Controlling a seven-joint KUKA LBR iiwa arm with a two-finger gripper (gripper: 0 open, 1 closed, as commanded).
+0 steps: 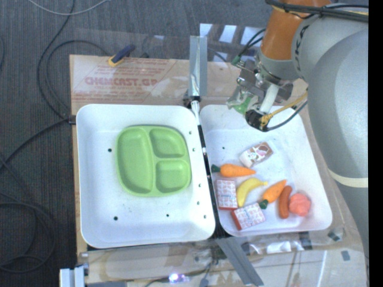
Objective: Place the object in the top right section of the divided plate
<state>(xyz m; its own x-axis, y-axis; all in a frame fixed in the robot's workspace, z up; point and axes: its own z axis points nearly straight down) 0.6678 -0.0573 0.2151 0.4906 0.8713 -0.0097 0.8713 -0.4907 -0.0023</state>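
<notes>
Your gripper [251,103] hangs over the right bin's [317,223] far left corner, close to the divider wall, with something green [237,104] pinched between its fingers. You can't tell what it is. The green divided plate [154,160] sits mid-left bin [96,220] with bare white floor all around. The toy food, including a carrot [237,171] and banana [250,189], crowds the right bin's near half.

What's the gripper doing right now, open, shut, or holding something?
Gripper: above the right bin's far edge; whether open, shut or holding anything cannot be told.
</notes>
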